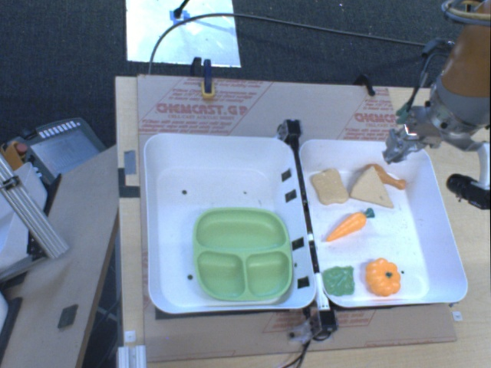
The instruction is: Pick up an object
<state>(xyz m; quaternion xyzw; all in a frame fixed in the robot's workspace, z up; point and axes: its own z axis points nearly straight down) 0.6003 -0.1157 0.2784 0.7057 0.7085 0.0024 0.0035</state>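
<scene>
My pincer (397, 150) hangs over the far right corner of the right bin (437, 205); whether it is spread or pressed together I cannot tell. Just beside it, toward the bin's middle, lies the cheese wedge (372, 188), the bread slice (331, 186) next to that. The carrot (347, 226) lies nearer the front.

Five toys lie flat in the right bin (437, 228), none touching. Toast (331, 186) and a cheese wedge (372, 188) sit toward its far end, a carrot (347, 226) slanted at its middle. Broccoli (338, 280) and a pumpkin (383, 277) rest by its near wall.
</scene>
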